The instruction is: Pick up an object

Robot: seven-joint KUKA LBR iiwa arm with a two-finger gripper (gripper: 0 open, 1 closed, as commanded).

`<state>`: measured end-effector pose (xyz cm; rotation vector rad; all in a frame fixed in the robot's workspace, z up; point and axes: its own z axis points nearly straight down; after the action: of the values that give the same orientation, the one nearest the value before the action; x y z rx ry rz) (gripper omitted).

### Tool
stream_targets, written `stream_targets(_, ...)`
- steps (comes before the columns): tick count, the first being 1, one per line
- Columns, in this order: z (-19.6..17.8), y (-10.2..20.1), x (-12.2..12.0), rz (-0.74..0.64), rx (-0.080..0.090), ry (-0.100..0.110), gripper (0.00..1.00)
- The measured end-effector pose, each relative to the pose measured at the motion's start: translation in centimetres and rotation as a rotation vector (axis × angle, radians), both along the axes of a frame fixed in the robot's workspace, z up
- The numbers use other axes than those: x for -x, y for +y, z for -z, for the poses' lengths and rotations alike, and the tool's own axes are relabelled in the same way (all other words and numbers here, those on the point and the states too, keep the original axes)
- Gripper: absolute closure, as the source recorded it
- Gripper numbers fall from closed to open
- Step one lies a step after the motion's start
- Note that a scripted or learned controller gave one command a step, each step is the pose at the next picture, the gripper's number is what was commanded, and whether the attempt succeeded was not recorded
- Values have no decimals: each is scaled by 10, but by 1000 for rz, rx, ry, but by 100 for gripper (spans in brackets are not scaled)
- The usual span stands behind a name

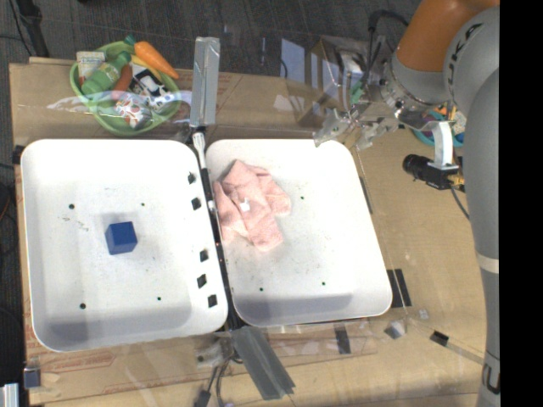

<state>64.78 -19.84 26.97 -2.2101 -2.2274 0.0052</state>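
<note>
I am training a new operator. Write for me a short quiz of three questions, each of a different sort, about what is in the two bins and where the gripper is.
1. True or false: the blue cube lies in the left bin.
2. Multiple choice: what lies in the right bin? A) a carrot B) a crumpled pink cloth C) a blue cube
3. Fill the gap: the gripper is above the right bin's ____ edge, the one nearest the green bowl.

Key: 1 true; 2 B; 3 far
</note>
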Motion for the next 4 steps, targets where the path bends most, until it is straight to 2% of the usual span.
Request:
stream_targets(1, 119, 78, 16, 45, -1, 2, 0)
stream_targets(2, 176, 68, -1, -64, -1, -5, 0)
stream_targets(3, 175, 46, 45, -129, 0, -7, 0)
stream_targets(4, 176, 104, 7, -138, 1, -5, 0)
